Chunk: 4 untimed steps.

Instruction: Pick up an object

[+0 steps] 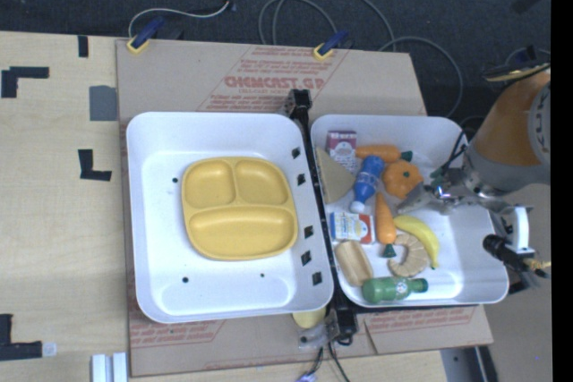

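Observation:
The right bin (448, 135) holds a heap of toy food. A blue bottle (366, 177) lies near its middle, with an orange fruit (402, 178) and a carrot (384, 219) beside it. A banana (421, 237) curves below them. A green bottle (392, 288) lies along the front wall, next to a bread roll (353, 262). My gripper (441, 190) hovers over the bin's right side, just right of the orange fruit and above the banana, with nothing seen in its grasp.
A yellow divided plate (239, 206) lies in the left bin (152, 192). A small red-and-white carton (342, 142) and a white packet (350, 226) also sit in the right bin. Cables loop on the dark floor behind the bench.

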Tool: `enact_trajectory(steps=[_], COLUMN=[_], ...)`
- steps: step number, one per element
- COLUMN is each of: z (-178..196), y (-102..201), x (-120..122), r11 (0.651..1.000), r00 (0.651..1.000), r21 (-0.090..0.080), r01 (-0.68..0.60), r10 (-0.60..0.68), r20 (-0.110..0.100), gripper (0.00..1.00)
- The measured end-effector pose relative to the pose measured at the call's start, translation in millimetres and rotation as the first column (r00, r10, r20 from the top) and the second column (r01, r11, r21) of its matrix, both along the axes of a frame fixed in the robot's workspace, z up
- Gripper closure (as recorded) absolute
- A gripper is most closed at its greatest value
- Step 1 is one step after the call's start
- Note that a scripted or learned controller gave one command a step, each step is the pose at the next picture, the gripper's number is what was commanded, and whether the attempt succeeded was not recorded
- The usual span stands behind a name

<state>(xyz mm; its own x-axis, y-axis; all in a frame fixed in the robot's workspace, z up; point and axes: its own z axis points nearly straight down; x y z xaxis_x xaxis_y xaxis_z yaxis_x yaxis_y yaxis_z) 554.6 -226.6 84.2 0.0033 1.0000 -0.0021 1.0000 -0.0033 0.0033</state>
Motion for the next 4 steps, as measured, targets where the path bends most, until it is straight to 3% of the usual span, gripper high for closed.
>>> enact_trajectory(steps=[1,2,3,4], z=[3.7,3.2,13.1,106.4], y=[60.9,93.5,93.3,172.6], x=[-69.8,-31.3,-31.5,70.8], r11=[1.000,1.000,1.000,1.000], r00=[1.000,1.000,1.000,1.000], r21=[-0.005,-0.007,-0.005,0.003], r01=[-0.002,-0.004,-0.002,-0.016], r10=[0.002,0.004,0.002,0.016], r20=[0.008,0.003,0.005,0.013], gripper=[0.00,0.00,1.00,1.00])
